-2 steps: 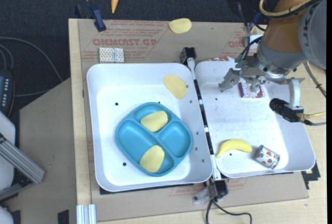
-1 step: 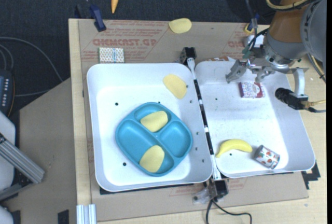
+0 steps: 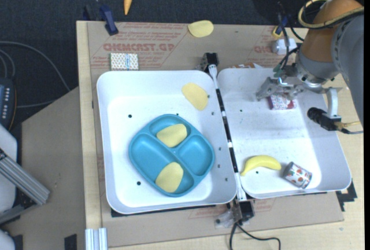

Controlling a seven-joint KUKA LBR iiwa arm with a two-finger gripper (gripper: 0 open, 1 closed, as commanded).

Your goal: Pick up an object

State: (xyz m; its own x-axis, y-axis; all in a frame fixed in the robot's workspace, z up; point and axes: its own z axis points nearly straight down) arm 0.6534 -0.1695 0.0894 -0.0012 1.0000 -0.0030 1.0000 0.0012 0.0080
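The left bin (image 3: 110,127) holds a blue divided plate (image 3: 170,154) carrying 2 yellow pieces; another yellow piece (image 3: 195,95) lies beyond the plate. Right of the plate, a banana (image 3: 261,164) and a small can (image 3: 297,174) rest in the right bin (image 3: 324,156). Beyond the banana, the gripper (image 3: 281,88) hangs over a small red-and-white packet (image 3: 281,103); how its fingers stand cannot be told.

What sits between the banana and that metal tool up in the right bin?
Nothing: in the camera view, bare white bin floor separates the banana from the tool.

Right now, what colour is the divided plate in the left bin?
Blue, seen in the camera view: divided plate.
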